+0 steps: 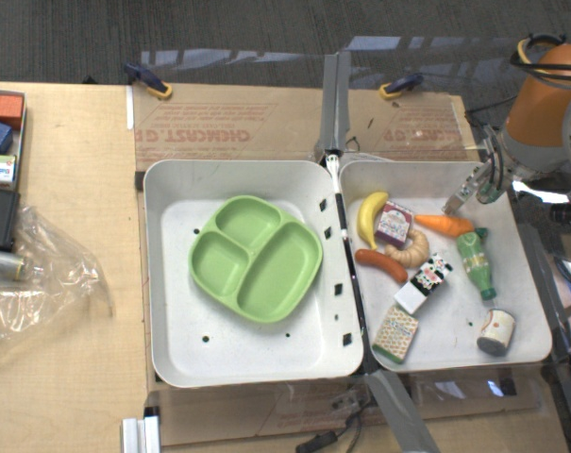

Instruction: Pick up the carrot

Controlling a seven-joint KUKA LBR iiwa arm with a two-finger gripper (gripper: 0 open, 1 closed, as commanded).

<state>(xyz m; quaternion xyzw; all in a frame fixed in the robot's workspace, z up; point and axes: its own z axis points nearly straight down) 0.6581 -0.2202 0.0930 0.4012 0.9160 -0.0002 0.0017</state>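
An orange carrot (pixel 443 224) lies in the right bin (pixel 535 281), its tip pointing left toward a small purple box (pixel 393 223). My gripper (pixel 471 194) hangs just above and to the right of the carrot's thick end, near the bin's back right corner, a little apart from it. Its fingers look spread apart with nothing between them. The arm with its orange band (pixel 540 97) reaches in from the upper right.
The right bin also holds a banana (pixel 368 215), a croissant (pixel 412 249), a sausage (pixel 380 264), a cow-patterned carton (pixel 425 281), a green bottle (pixel 476 262), a patterned box (pixel 395 334) and a small can (pixel 495 330). A green divided plate (pixel 256 258) sits in the left bin (pixel 172 347).
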